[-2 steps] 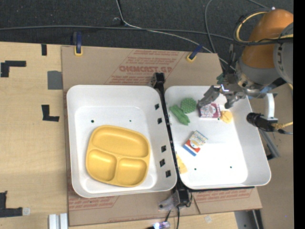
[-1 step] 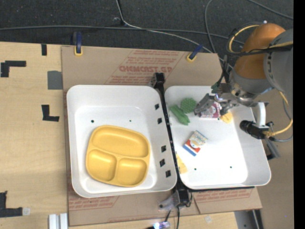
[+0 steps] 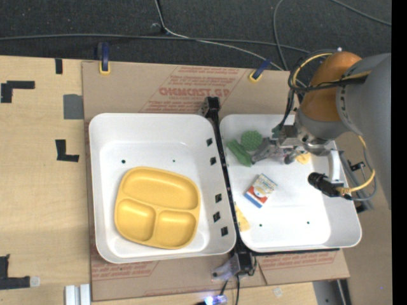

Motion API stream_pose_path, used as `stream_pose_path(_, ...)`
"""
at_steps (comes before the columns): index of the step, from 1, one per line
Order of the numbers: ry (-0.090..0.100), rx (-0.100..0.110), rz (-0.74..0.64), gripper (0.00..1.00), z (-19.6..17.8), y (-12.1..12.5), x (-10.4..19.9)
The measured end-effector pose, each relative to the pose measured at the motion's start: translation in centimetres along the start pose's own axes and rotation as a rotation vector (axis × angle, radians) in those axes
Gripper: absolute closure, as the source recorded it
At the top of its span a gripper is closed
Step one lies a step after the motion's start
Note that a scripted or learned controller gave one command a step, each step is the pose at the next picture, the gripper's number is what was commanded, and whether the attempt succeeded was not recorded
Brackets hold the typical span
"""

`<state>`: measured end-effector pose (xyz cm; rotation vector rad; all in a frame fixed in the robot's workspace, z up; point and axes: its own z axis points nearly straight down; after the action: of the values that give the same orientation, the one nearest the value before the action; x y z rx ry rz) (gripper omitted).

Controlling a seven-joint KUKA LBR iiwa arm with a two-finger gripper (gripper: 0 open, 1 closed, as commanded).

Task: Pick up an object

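Progress looks early: gripper (image 3: 262, 150) hangs low in the right bin (image 3: 318, 234), jaws spread beside the green brush (image 3: 245, 146), grasping nothing. Small carton (image 3: 261, 190) lies nearby; lifting remains.

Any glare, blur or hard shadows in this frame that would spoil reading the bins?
Camera view: lighting even and soft; the yellow tray carries mild sheen, no blown glare. The gripper near the green object looks soft, its detail muddy. Small card reads sharply enough. Shadows in the right bin are faint.
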<state>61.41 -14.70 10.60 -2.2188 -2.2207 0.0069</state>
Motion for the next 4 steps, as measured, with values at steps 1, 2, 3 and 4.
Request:
stream_pose_path(1, 0.001, -0.002, -0.001, 1.0, -1.3, 0.1, 0.1)
stream_pose_path(2, 0.001, -0.008, -0.001, 1.0, -7.1, 0.9, -0.3)
stream_pose_path(3, 0.001, -0.009, -0.002, 1.0, -13.1, 1.0, 0.5)
stream_pose_path(4, 0.001, -0.008, -0.001, 1.0, -18.2, 1.0, 0.5)
